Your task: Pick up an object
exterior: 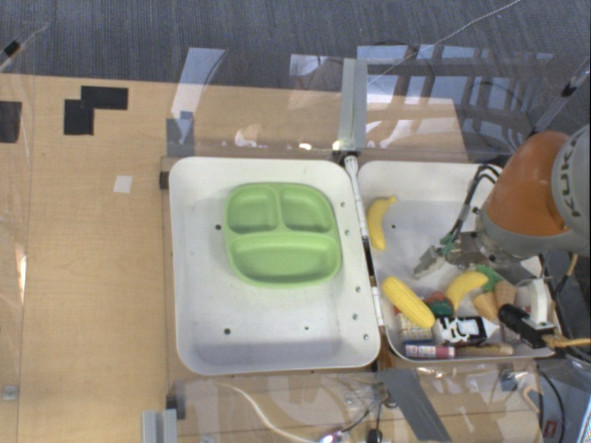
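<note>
Objects [434, 312] in right bin [416, 220], labels illegible

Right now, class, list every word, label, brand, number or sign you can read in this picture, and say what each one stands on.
No text can be read here.
The small bottle in the right bin has a dark label: too small and blurred to read.
The marker-like tube at the bin's front edge: print too blurred to read.
The green divided plate, banana and corn cob carry no markings.

A green divided plate [282, 233] lies in the left bin [199, 340]; the pincer [434, 259] hangs over the right bin's [416, 192] toys.
</note>
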`<state>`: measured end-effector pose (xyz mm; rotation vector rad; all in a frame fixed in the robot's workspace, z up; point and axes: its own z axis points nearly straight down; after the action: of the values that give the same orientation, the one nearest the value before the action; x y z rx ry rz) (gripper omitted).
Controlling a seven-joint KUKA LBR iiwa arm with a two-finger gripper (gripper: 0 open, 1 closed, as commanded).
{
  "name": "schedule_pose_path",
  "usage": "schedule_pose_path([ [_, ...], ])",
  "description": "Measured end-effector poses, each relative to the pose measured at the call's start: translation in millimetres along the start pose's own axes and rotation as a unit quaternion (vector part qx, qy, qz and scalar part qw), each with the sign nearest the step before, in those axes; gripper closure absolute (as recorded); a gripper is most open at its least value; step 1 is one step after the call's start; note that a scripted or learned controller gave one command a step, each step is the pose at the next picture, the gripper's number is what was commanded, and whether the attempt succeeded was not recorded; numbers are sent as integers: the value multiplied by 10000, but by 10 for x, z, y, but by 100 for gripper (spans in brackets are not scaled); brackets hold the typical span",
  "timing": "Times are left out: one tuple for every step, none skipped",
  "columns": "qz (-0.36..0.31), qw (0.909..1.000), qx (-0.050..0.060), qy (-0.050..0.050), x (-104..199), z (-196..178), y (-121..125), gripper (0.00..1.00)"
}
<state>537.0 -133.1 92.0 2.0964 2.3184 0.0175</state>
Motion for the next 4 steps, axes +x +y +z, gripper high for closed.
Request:
schedule_pose_path([
  [-394, 9992, -36, -13, 119, -17, -412, 0],
  [997, 9950, 8, 7, 221, 8, 164, 0],
  [280, 9996, -25, -5, 201, -13, -410, 0],
  [260, 9996, -53, 22, 233, -130, -373, 100],
])
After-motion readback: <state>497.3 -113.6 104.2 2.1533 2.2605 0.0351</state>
